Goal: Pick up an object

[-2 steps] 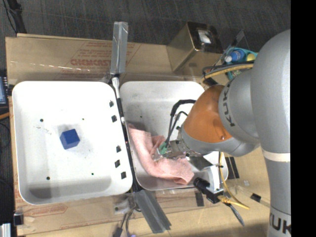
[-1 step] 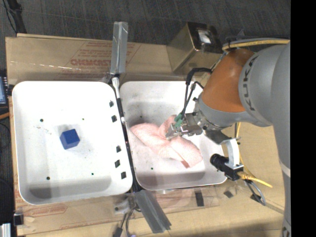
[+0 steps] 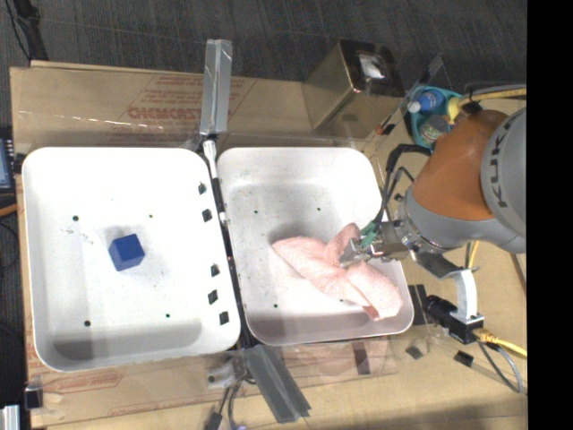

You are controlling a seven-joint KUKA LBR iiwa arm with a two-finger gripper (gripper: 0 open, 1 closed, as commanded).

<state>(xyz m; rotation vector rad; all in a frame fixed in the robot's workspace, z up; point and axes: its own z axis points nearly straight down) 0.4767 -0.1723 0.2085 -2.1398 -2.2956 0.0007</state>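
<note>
Pink cloth (image 3: 336,276) lies crumpled in the right-hand bin (image 3: 295,173), spread from the middle of its floor toward the near right corner, where one fold runs up against the bin's wall. It looks soft and limp, a pale salmon fabric with loose folds and a thicker bunched ridge at its upper right end. The end effector (image 3: 356,247) is down on that bunched ridge, reaching over the bin's right edge, and a small hump of the cloth rises against its tip. From where I stand the metal parts and the fabric run together, so I cannot tell whether the tips are spread or pressed together, nor whether any fabric sits between them. Behind it comes the arm (image 3: 466,186), smooth grey with a glossy orange band, thick and rounded, with cables trailing off it over the worktop's right side.

Both bins are shallow, white, hard plastic with rounded corners, their floors speckled with a few dark dots. They sit side by side, touching along a grey divider with small black clips. In the left bin (image 3: 54,195) a small blue cube (image 3: 126,251) with crisp edges rests left of centre, well apart from the cloth and the end effector. Brown cardboard (image 3: 107,97) lies flat behind the bins.
</note>
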